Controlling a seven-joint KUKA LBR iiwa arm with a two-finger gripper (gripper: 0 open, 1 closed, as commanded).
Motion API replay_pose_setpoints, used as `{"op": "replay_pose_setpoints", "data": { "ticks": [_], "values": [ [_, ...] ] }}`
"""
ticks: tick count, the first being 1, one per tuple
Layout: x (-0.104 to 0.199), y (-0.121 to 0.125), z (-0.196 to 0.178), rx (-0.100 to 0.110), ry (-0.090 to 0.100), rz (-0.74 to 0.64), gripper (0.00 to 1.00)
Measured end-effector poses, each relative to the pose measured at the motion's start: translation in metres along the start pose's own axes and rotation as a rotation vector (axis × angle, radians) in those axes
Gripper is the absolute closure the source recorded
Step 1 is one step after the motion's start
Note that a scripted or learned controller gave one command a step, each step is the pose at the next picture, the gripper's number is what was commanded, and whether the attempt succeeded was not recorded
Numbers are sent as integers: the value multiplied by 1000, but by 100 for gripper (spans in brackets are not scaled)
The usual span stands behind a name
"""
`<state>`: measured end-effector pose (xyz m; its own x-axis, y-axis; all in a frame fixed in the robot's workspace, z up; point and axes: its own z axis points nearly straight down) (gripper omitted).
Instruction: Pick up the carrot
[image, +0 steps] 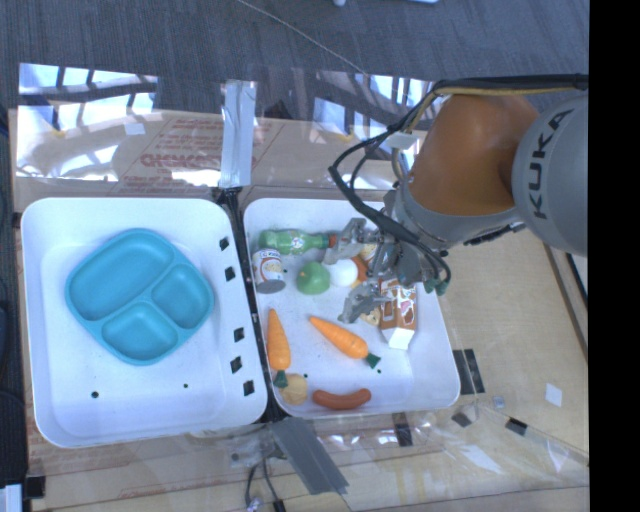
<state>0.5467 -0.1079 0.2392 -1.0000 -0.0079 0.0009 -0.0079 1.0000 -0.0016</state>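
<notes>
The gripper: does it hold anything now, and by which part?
Nothing is held. The gripper hovers open above the right bin; the carrot lies apart from it.

Seen from one fixed camera above the table (500, 290), angled down at a slant over two white bins (50, 330) side by side, at medium distance; arm (490, 160) entering from frame right.

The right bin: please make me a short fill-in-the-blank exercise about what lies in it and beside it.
1. The blue tray with compartments lies in the ___ bin.
2. The gripper hovers over the ___ bin.
3. The sausage lies near that bin's ___ edge in the view.
4. The green bottle lies on its ___.

Missing words: left; right; bottom; side
</notes>
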Motion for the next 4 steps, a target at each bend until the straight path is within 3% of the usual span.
{"op": "replay_pose_setpoints", "data": {
  "ticks": [1,2,3,4],
  "values": [
    [19,-12,147,-2,-1,-184,0],
    [17,-9,137,-2,-2,-194,100],
    [-5,-106,59,4,-7,-277,100],
    [42,-93,130,0,-6,44,100]
  ]
}}
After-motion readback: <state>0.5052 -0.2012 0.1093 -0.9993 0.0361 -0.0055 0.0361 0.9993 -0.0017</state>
